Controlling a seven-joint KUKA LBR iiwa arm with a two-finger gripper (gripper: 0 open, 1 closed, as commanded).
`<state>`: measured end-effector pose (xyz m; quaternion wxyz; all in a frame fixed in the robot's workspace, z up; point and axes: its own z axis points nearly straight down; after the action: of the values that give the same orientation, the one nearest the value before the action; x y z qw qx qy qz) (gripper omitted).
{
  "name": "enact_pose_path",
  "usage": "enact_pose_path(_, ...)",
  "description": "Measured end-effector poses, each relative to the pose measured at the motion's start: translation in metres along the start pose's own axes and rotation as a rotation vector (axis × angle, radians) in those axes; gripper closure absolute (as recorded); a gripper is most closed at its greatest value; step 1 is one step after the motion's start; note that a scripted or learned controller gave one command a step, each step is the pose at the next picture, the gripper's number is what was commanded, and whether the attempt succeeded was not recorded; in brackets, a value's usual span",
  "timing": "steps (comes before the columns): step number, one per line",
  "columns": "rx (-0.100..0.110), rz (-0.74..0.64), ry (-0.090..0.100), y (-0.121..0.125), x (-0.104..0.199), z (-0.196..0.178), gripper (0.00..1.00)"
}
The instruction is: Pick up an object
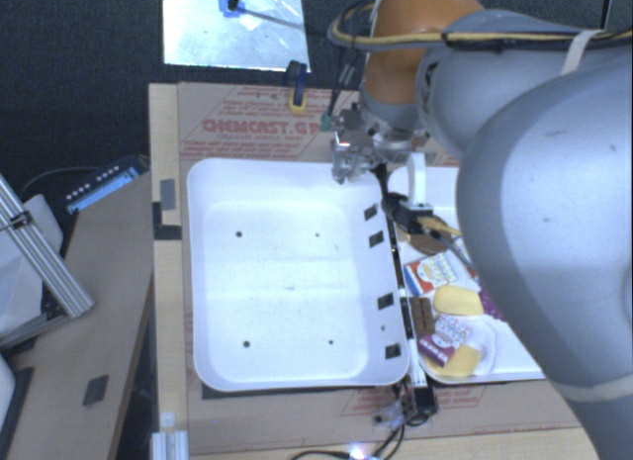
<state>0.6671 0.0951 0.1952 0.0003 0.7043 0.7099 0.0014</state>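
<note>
My gripper [348, 163] hangs over the far edge of the bench, at the back corner where the two white bins meet. The left bin [287, 280] lies just below and to its left. The grey arm covers most of the right bin [495, 369]. In the strip of that bin that still shows lie a yellow rounded object [458, 300], a red and white packet [438, 272], a brown object [425, 237], a dark brown bar [421, 315] and a second yellow piece [461, 359]. I see nothing held in the gripper.
Both bins rest on a printed cardboard sheet [247, 127]. A blue and yellow clamp [296, 87] stands at its far edge, a shiny foil sheet [232, 13] behind it. An aluminium rail [45, 265] and a blue device [99, 183] lie at left.
</note>
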Motion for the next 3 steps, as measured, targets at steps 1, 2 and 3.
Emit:
enact_pose_path(1,0.001,0.001,0.000,-0.048,0.035,-0.025,1.00)
enact_pose_path(2,-0.003,0.000,0.001,-0.018,0.094,-0.031,1.00)
enact_pose_path(3,0.002,0.001,0.000,0.003,0.142,0.062,1.00)
